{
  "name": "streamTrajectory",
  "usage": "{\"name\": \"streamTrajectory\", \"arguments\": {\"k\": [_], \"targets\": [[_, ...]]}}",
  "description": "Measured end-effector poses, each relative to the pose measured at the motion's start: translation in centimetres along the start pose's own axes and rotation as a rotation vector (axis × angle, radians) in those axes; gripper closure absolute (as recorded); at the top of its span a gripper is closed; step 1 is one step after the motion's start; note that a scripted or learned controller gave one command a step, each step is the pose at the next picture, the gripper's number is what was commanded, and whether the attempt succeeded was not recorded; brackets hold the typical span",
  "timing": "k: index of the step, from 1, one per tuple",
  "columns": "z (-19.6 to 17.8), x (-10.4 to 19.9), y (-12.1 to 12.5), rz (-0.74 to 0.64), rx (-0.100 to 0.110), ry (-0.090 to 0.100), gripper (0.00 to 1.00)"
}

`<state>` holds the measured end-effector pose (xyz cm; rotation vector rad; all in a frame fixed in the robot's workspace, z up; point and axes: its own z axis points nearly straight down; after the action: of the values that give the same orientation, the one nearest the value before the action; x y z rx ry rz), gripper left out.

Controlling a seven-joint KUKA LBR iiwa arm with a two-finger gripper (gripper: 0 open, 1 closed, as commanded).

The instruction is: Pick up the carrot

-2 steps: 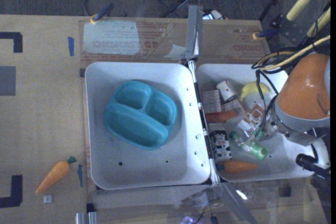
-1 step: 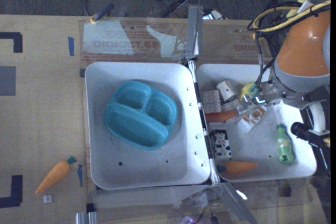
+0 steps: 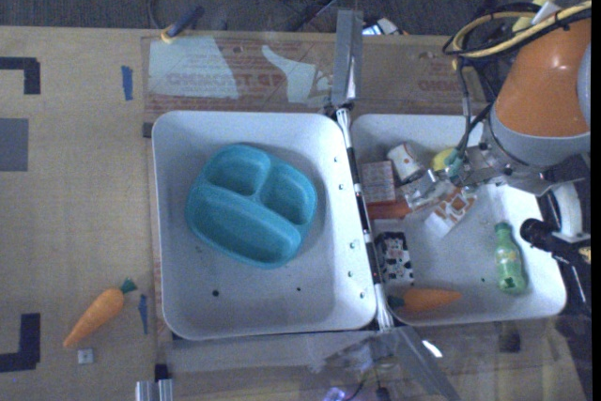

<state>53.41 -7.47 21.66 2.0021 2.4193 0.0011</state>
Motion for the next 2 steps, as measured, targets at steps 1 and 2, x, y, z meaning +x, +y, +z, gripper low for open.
{"name": "streamTrajectory", "arguments": {"k": [1, 2], "targets": [[11.5, -3.0, -4.3, -0.134, -0.001, -0.001, 0.0], [7.8, -9.7, 1.1, 0.004, -0.001, -0.001, 0.0]]}}
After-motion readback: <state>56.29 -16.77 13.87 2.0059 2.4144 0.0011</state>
